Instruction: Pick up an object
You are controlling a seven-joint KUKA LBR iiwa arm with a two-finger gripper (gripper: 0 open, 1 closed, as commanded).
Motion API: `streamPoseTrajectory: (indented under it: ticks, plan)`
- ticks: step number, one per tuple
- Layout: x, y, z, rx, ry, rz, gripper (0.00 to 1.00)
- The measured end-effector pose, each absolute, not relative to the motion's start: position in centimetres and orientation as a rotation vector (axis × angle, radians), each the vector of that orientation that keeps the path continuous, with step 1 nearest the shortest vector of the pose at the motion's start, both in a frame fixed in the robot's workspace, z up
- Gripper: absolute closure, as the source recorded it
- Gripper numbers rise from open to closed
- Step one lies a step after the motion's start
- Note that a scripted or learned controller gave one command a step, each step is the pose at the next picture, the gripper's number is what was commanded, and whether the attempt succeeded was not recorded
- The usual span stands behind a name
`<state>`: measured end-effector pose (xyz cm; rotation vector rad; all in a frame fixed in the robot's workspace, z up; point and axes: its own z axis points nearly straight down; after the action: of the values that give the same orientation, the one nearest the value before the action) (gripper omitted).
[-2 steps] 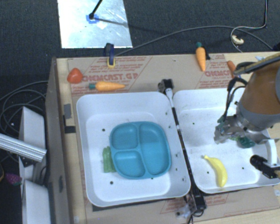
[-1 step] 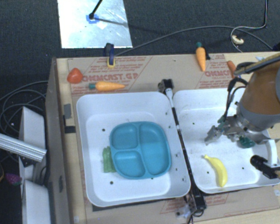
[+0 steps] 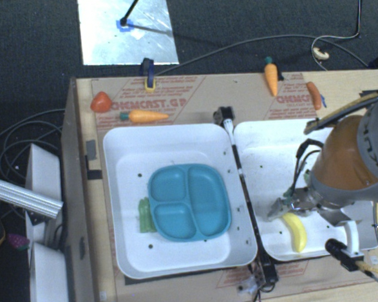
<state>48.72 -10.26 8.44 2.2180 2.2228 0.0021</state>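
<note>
Metal-grey and small under the orange-banded wrist, the claw (image 3: 284,206) sat low in the right bin (image 3: 266,142), its tip just beside the upper end of a yellow banana (image 3: 296,232) lying near that bin's front wall. Whether the claw was apart or together I could not tell, since the arm's bulk hid much of it and the rest was too small to read. Nothing showed between its parts, so I judged that the pick was not yet made: the reach down to the object looked done, while the grasp and the lift remained. The banana lay flat on the bin floor, close to the claw or perhaps touching it; the view did not settle which. Across the divider, the left bin (image 3: 128,151) carried a blue divided plate (image 3: 189,202) with a green piece (image 3: 144,216) against its left edge. Further out on the table (image 3: 236,89), behind the bins, lay an orange carrot (image 3: 146,116), a red tomato-like toy (image 3: 100,102), and another carrot (image 3: 271,77).
</note>
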Motion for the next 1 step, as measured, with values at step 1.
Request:
streamPoseTrajectory:
  ticks: [1]
  plan:
    - [48.84,-10.19,9.44,2.216,2.223,0.006,1.00]
